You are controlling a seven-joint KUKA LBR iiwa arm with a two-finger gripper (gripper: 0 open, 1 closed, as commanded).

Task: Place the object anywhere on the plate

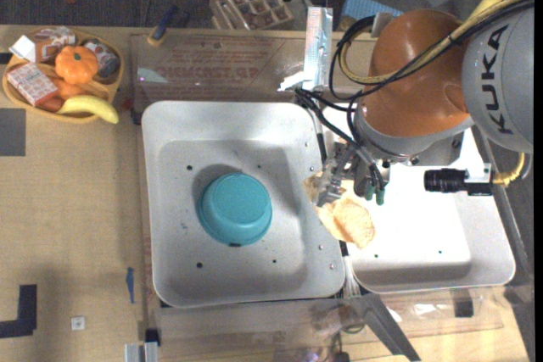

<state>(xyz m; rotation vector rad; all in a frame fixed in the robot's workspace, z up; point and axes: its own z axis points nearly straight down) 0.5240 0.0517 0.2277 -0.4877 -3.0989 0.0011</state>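
A teal round plate [236,208] lies in the middle of the left bin [170,140]. The object, a flat tan and yellow piece like a slice of bread [351,223], hangs over the rims where the two bins meet. My gripper [349,197] is directly above it, and its fingers [328,182] close on the piece's upper edge. The piece is to the right of the plate, about a plate's width from its centre. The wrist hides the top of the piece.
The right bin [441,258] lies under the arm, with a black cylinder [456,181] sticking out over it. A basket of toy food [64,76] sits at the far left of the bench. Boxes and clutter stand behind the bins.
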